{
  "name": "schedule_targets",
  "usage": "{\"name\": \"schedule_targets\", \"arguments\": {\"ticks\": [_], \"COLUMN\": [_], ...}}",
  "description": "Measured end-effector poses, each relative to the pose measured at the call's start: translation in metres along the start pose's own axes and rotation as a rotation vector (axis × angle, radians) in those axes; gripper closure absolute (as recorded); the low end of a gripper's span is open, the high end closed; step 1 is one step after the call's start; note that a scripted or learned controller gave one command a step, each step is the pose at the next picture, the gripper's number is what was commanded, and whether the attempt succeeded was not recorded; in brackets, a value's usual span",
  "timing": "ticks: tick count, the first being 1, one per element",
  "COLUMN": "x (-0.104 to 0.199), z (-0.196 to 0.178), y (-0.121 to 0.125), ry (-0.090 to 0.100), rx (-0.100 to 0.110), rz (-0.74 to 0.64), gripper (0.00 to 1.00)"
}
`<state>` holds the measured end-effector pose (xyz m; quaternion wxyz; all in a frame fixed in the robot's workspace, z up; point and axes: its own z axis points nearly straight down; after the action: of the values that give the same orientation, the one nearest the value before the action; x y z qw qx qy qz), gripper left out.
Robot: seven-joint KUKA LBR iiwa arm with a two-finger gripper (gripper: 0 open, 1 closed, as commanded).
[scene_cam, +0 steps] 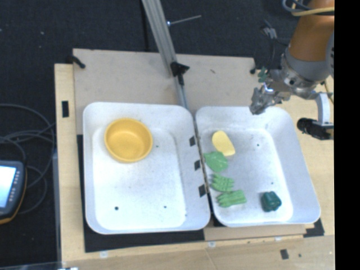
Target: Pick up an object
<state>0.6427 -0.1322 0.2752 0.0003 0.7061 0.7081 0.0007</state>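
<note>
Two shallow white bins side by side: left bin [95, 207] with a yellow bowl [129, 140] near its far left corner; right bin [298, 173] with a yellow block [223, 143], three green pieces [224, 183] along its left wall, and a dark green object [270, 201] near its front right. Gripper [260, 104] above the right bin's far edge, apart from every object, finger state impossible to tell.

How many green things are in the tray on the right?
4. A green lump by the left wall, two ridged green pieces below it, and a dark green block in the near right corner. None look hidden.
</note>
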Motion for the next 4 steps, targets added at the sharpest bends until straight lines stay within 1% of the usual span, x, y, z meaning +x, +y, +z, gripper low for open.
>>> {"name": "schedule_targets", "arguments": {"ticks": [1, 2, 3, 4], "x": [0.058, 0.112, 0.161, 0.215], "z": [0.011, 0.008, 0.022, 0.036], "y": [-0.015, -0.034, -0.054, -0.066], "ry": [0.000, 0.001, 0.000, 0.000], "rx": [0.001, 0.000, 0.002, 0.002], "rz": [0.000, -0.001, -0.001, -0.001], "gripper": [1.00, 1.00, 1.00, 1.00]}}
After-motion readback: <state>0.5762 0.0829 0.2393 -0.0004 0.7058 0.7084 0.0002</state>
